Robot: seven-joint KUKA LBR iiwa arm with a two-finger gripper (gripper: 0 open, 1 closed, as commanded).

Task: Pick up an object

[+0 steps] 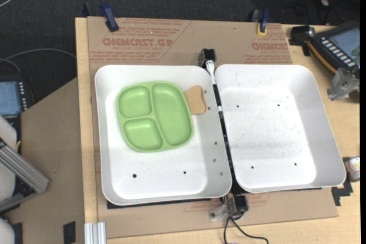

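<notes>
On the desk, two white bins sit side by side. The left bin holds a green plate with three compartments, lying flat in the bin's far half. A small tan piece, flat and roughly rectangular, possibly a slice of toy bread, lies just right of the plate; it touches or slightly overlaps the plate's far-right rim, which one I cannot tell. The right bin carries only dark specks.

Gripper: state cannot be told from this view.

Progress, as a judgement: the pick is not yet done. Both objects rest on the bin floor, nothing is lifted, and the whole reach, descent, closure and lift is left.

Orientation: the plate's long axis runs near-left to far-right, slightly off the bin's sides; its two small compartments are at the left, the large one at the right. The tan piece's long axis runs roughly near to far, tilted a little, with its near end towards the bin's right wall.

Likely easier target: the tan piece, though it lies close to the plate rim.
</notes>
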